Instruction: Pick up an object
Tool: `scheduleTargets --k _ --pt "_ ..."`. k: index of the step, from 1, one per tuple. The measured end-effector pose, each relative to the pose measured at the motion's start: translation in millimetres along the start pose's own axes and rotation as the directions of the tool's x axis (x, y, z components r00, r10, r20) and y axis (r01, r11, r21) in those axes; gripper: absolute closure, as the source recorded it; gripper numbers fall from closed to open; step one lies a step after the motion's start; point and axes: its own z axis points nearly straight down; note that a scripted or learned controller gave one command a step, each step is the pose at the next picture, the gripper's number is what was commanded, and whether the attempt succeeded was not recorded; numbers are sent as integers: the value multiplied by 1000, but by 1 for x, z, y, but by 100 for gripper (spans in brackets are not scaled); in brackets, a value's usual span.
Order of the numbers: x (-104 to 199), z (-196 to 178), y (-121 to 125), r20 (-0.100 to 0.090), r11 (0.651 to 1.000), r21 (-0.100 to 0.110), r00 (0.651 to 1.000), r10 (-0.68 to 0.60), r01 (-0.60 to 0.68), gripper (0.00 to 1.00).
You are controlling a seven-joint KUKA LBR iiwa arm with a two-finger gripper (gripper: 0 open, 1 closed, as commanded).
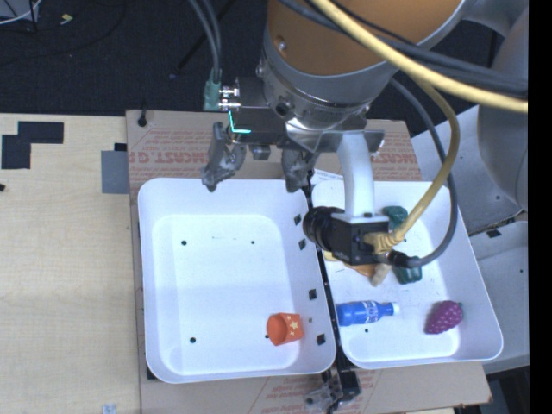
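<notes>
My gripper (256,169) hangs over the far rim of the left bin (164,231), open, its two dark fingers (216,164) spread wide with nothing between them. An orange cup (285,328) with a yellow star lies in the left bin's near right corner, well below the gripper. In the right bin (474,317) lie a blue bottle (365,313) on its side, a purple bunch of grapes (443,316) and a teal object (407,271), partly hidden by cables.
A white post with a black unit (338,231) and a yellow cable (427,201) stand over the divider and the right bin's far part. A tan item (373,271) peeks out beneath them. Brown cardboard (172,149) lies behind the bins.
</notes>
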Motion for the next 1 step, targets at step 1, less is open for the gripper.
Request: scheduleTargets --k 1 --pt "0 -10 0 1 1000 4 1000 -4 4 100"
